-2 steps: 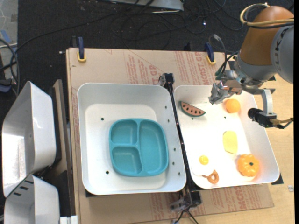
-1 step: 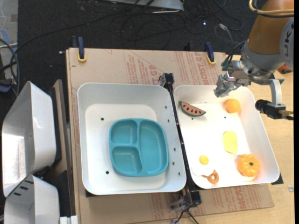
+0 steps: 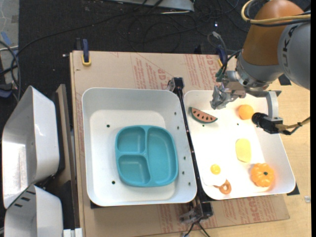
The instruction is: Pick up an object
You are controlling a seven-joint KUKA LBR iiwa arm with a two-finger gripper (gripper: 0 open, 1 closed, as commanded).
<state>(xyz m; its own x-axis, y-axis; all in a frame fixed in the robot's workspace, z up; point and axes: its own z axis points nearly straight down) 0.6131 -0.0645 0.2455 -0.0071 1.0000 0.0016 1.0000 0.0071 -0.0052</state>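
Jaw spacing cannot be told: the gripper hangs over the right bin's far left corner, nothing visibly between its tips. Just beside it, nearer the camera and left, lies the watermelon slice; an orange sits to its right.

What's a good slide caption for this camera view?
End effector hovers beside watermelon slice in right bin.

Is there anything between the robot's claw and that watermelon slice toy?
Nothing visible is in the way. The gripper hovers over the right white bin, just right of the red-and-green watermelon slice toy, with bare bin floor between them. The round orange fruit toy lies off to the gripper's other side.
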